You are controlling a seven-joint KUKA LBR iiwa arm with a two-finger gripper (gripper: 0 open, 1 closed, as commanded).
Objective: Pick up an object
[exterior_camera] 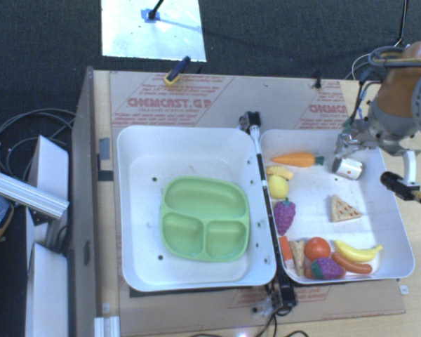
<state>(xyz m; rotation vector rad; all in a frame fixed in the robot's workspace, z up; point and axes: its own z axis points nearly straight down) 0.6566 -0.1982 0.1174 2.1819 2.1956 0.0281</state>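
Note:
The right bin (pixel 400 241) holds toy food. An orange carrot (pixel 295 159) lies at its back left, with a yellow lemon (pixel 278 186) and purple grapes (pixel 285 215) along the left wall. A pizza slice (pixel 344 209) rests mid-bin. At the front sit a tomato (pixel 317 247), a banana (pixel 358 250), a sausage (pixel 351 264) and a second bunch of grapes (pixel 326 268). My gripper (pixel 347 154) hangs over the bin's back right, right of the carrot tip. A small white cylinder (pixel 349 168) is right under it; whether it is gripped is unclear.
The left bin (pixel 137 188) carries a green divided plate (pixel 205 218). A ridge (pixel 263 188) divides the two bins. The grey arm with its orange band (pixel 400 90) comes in from the right, above the right bin's back corner. Cables and boxes lie off the bench to the left.

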